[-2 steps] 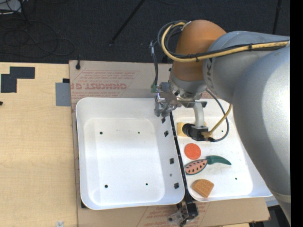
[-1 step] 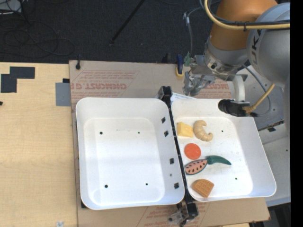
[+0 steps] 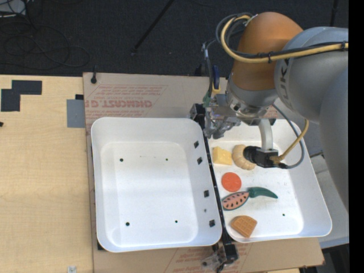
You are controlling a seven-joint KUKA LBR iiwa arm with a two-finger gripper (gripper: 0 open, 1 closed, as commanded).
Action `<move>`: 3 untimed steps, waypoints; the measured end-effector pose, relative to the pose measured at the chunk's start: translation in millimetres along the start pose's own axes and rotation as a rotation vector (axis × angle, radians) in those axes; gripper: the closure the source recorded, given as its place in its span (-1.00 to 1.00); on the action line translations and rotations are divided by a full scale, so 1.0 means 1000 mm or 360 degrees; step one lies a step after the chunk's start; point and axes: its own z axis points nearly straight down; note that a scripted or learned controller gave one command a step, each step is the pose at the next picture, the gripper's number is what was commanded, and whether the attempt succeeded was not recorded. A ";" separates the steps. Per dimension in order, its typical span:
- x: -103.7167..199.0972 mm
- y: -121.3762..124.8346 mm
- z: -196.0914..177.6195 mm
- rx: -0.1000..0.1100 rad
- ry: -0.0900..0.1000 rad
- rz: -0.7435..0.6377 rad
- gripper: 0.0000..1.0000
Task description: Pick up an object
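Objects for picking lie in the right bin (image 3: 316,209), all in its left half: a yellow cheese-like wedge (image 3: 222,156), a pale curved piece (image 3: 243,157) just beside it, an orange-red disc (image 3: 231,182), a watermelon-slice toy (image 3: 235,200) touching a green pepper-like piece (image 3: 261,193), and a tan wafer-like piece (image 3: 244,226) at the near rim. The left bin (image 3: 108,209) sits alongside on the table (image 3: 40,181). The tool (image 3: 218,124) hangs over the far left corner of the right bin, close to the divide between the bins; whether it is spread or pressed together cannot be told, and nothing is seen pinched in it. Likely faults from this pose: a descent here would meet the bin rim or bare floor rather than an object, since the nearest piece, the wedge, lies a little nearer the camera. The wedge and curved piece sit so close that a closing tool may catch both or push one aside. The flat disc and wafer offer little height to pinch and may slip. A black cable fitting (image 3: 263,156) hangs low beside the curved piece and could snag or nudge it.
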 end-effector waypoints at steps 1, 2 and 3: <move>0.033 0.026 0.039 -0.0009 -0.0001 -0.0002 1.00; 0.021 0.023 -0.123 -0.0041 0.0000 0.0001 1.00; 0.038 0.025 -0.146 -0.0016 0.0000 0.0000 1.00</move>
